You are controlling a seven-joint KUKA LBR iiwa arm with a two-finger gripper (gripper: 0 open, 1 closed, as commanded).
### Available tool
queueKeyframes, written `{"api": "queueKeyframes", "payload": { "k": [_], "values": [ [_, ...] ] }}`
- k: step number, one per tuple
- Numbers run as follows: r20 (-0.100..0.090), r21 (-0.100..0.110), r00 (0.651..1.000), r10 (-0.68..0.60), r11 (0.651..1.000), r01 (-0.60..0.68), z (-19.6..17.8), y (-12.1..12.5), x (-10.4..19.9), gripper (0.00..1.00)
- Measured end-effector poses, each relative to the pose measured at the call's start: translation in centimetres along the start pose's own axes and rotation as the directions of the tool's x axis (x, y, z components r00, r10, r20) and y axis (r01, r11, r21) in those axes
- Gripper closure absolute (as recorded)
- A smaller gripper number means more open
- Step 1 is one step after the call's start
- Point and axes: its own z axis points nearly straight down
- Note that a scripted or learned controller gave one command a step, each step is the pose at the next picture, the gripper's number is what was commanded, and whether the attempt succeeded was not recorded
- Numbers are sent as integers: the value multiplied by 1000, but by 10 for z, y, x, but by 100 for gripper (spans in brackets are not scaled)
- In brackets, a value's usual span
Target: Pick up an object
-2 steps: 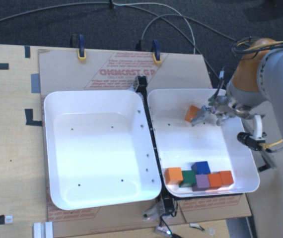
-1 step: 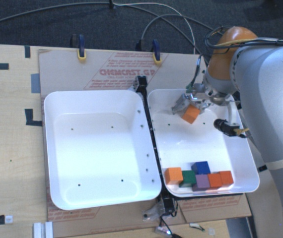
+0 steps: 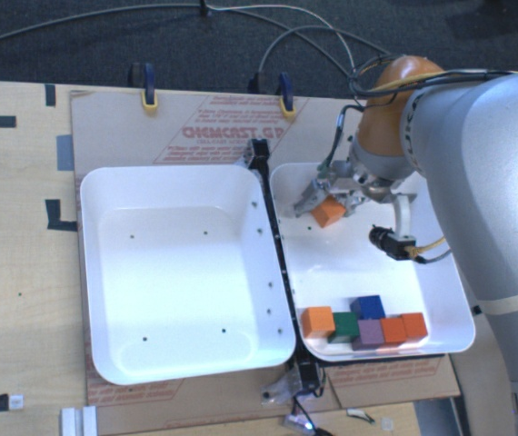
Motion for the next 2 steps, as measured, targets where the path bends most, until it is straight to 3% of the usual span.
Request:
{"api": "queueKeyframes", "payload": {
  "k": [1,2],
  "values": [
    [1,0,1000,3,1000,-3,0,0,-2,0],
    [1,0,1000,3,1000,-3,-10,0,-2,100]
  ]
}}
